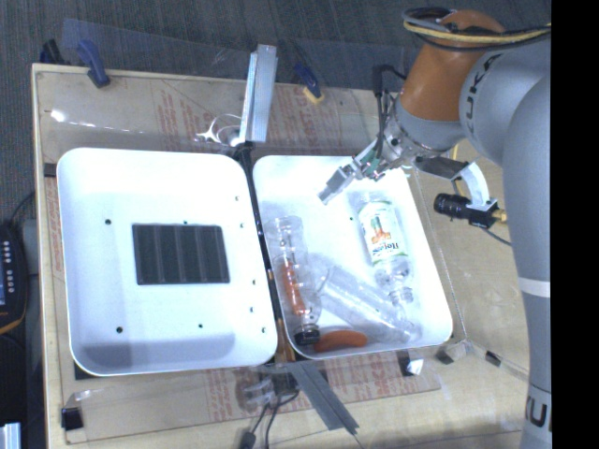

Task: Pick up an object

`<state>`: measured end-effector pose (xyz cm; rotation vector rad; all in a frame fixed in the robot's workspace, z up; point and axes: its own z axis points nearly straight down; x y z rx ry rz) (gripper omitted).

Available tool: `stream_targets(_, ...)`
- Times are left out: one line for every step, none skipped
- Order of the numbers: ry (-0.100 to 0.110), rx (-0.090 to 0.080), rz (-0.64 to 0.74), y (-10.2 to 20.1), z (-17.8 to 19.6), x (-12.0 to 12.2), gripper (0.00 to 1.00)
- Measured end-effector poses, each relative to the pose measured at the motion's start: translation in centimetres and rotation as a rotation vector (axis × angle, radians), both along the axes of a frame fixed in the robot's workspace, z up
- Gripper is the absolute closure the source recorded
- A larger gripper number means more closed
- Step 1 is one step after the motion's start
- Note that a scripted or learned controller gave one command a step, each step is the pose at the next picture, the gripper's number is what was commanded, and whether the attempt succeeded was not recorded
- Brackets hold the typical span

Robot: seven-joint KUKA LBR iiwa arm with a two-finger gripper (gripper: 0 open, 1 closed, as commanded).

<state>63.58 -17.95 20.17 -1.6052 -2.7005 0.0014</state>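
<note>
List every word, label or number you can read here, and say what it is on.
"KUKA", partly visible, on the grey arm.
Bottle label: red and green print, too blurred to read.
Bench: faint red printing on the sheet, too blurred to read.
Nothing else legible.

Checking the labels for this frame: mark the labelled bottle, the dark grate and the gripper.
labelled bottle (381,233): camera view, on its white and orange label.
dark grate (181,253): camera view, middle of the slatted panel in the left bin.
gripper (329,193): camera view, at its fingertips over the right bin.
</note>
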Motion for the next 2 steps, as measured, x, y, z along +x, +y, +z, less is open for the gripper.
stream_targets(0.002, 0.001, 0.059, -3.0, -7.2, -0.6, 0.0)
stream_targets(-0.003, -0.001, 0.302, -1.2, -7.2, 2.2, 0.0)
